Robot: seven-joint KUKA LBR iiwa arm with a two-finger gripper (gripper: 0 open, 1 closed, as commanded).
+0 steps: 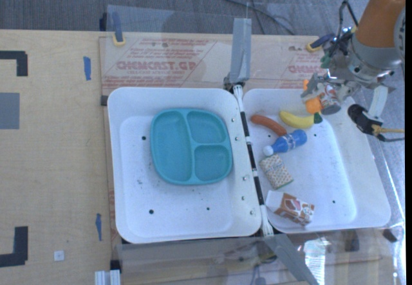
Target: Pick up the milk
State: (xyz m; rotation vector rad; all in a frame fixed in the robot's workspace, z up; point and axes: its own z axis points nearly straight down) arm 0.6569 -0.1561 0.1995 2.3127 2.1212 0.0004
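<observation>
- judging by its look, the milk (296,208) is taken to be the small brown-and-white carton lying on its side at about 7 o'clock in the right bin (364,177), close to the near wall and the corner.
- the gripper (327,92) is seen at about 12 o'clock of that bin, well apart from the carton; whether the claw is spread or pressed together cannot be told, and nothing is clearly seen pinched in it.
- a small orange piece (313,105) sits just beside the gripper, with the banana (296,119) near it at 8 o'clock; either could be struck or grabbed by mistake if a descent is made where the arm now hangs.
- the blue bottle (288,143) with its white cap could be mistaken for the milk, since it lies between the gripper and the carton.
- the patterned pouch (276,171) lies near the carton at 11 o'clock, so it could be nudged on approach.
- because the carton lies flat and tilted near the bin wall, it could be pushed into the corner or allowed to slip out if the closing is not lined up across its narrow side.
</observation>
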